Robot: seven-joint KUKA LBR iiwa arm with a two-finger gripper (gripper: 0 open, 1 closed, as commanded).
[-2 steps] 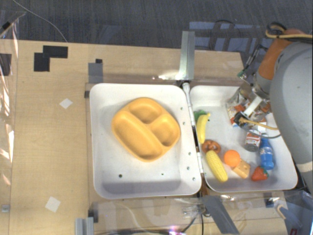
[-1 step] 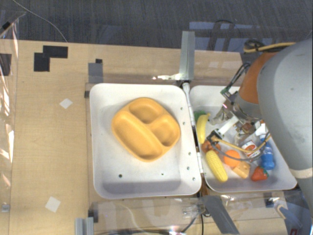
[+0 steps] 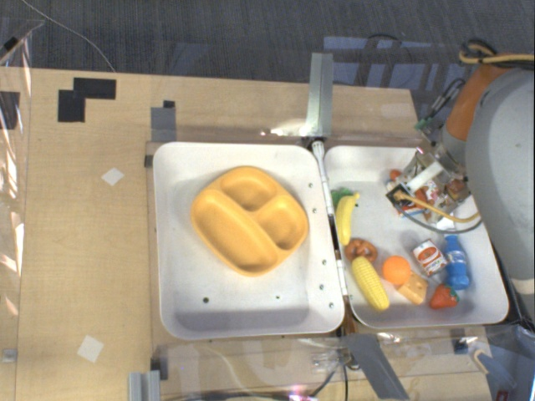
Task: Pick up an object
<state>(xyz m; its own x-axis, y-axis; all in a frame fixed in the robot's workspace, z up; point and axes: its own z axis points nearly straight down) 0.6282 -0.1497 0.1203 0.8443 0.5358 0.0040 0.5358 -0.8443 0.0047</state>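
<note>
Camera view, past moment: gripper (image 3: 422,186) over right bin's (image 3: 493,312) far edge, grip state impossible to tell. Corn (image 3: 369,281), orange (image 3: 397,269), bottle (image 3: 456,264) near front edge. Best advice: descend vertically, centred on one isolated object.

The arm (image 3: 501,165) is cut off at the right edge — its fingers' state unreadable amid wiring.
</note>
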